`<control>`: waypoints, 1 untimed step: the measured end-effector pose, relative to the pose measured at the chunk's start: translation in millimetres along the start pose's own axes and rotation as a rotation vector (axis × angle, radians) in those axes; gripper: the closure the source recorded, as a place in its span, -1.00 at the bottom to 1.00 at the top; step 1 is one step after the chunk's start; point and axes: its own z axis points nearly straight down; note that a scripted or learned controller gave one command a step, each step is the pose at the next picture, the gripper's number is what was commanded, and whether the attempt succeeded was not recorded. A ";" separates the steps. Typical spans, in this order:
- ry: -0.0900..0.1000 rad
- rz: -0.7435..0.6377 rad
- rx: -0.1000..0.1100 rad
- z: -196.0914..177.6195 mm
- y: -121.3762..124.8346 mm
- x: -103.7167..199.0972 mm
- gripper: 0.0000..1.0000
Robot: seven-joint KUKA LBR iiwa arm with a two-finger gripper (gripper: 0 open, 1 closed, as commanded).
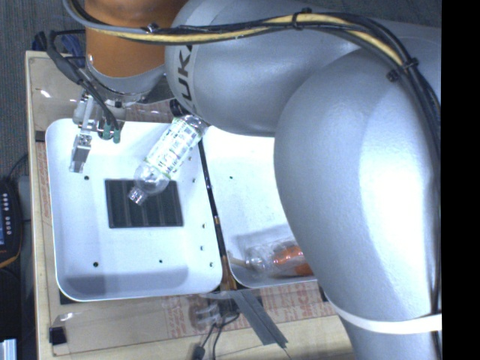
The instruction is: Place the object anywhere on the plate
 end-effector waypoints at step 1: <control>-0.005 0.013 -0.002 3.4 2.6 -10.5 -1.00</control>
